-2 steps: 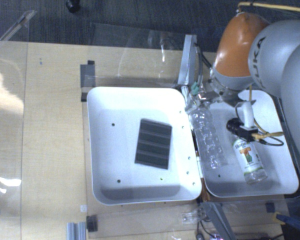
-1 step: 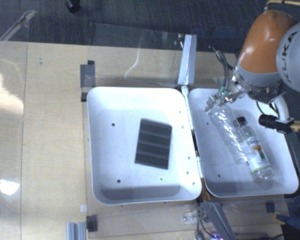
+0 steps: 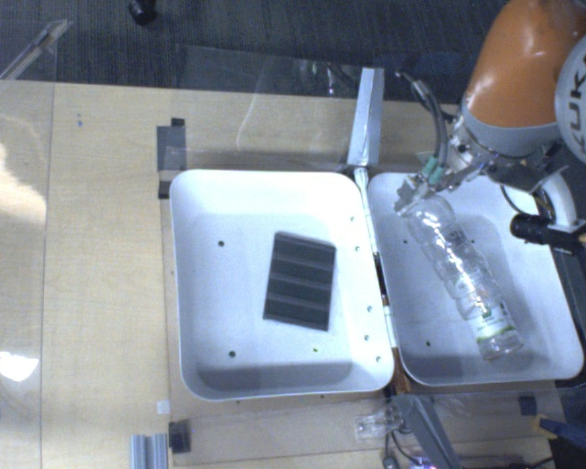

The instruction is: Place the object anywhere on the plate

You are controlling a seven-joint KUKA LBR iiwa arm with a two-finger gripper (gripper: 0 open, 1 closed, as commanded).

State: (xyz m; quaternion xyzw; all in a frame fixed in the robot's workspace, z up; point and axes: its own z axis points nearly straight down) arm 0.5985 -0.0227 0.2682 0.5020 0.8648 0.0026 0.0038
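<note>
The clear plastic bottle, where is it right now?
In the camera view, the clear plastic bottle lies on its side, diagonally, in the right bin, with the gripper at its upper-left end. The dark ribbed plate sits in the left bin.

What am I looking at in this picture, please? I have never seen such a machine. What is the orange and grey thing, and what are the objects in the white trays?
The picture comes from one camera fixed above a wooden bench, looking down at a slant. The orange and grey shape at the upper right is a robot arm reaching in from that side. Its grasping part, the end effector, is low over the far corner of the right bin. I cannot tell whether it is open or shut.

Two shallow white bins stand side by side. In the left bin lies a dark ribbed rectangle, probably the plate. In the right bin lies a clear plastic bottle on its side, one end close to the end effector. Whether it is gripped is unclear.
</note>
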